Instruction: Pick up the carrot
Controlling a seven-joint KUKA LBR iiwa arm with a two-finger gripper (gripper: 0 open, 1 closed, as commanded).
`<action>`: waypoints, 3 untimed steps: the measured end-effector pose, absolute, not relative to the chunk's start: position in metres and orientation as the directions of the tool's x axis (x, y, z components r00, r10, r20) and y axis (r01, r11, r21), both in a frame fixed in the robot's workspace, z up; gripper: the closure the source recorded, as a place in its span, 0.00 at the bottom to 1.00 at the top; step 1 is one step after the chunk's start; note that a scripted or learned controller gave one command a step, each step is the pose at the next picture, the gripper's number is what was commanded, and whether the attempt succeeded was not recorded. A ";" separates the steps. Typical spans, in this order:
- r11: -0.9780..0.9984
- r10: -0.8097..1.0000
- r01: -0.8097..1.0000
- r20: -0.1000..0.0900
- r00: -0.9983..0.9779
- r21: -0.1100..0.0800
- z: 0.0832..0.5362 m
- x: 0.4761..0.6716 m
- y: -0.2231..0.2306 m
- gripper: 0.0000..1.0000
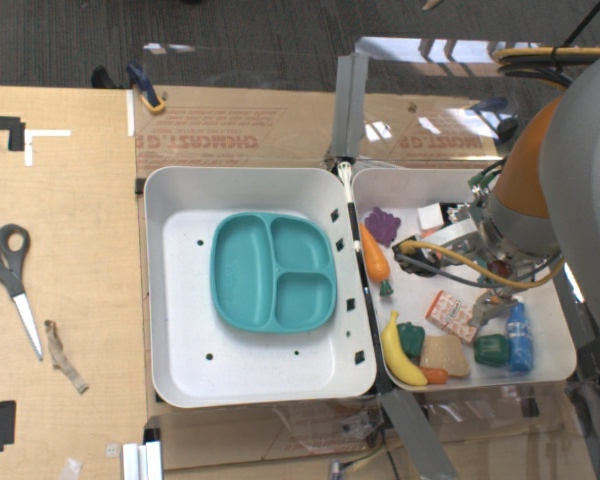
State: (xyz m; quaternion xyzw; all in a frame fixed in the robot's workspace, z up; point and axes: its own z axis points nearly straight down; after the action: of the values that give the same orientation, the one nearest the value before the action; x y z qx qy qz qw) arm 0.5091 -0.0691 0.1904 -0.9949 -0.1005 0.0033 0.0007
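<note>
Robot lab, bench, white bins

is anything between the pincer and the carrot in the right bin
Nothing visible blocks it. The carrot lies against the right bin's left wall, below the purple toy; the pincer hangs over the bin's right side.
</note>
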 end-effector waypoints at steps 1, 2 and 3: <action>-0.965 0.261 0.261 -0.006 0.965 -0.002 0.191 0.477 0.029 0.00; -0.954 0.298 0.298 -0.006 0.954 -0.001 0.190 0.569 -0.038 0.00; -0.980 0.197 0.197 -0.006 0.980 -0.002 0.190 0.477 -0.052 0.00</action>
State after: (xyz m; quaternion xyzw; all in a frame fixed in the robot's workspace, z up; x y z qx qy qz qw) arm 0.4766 -0.0523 0.1904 -0.9951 -0.0990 0.0031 0.0007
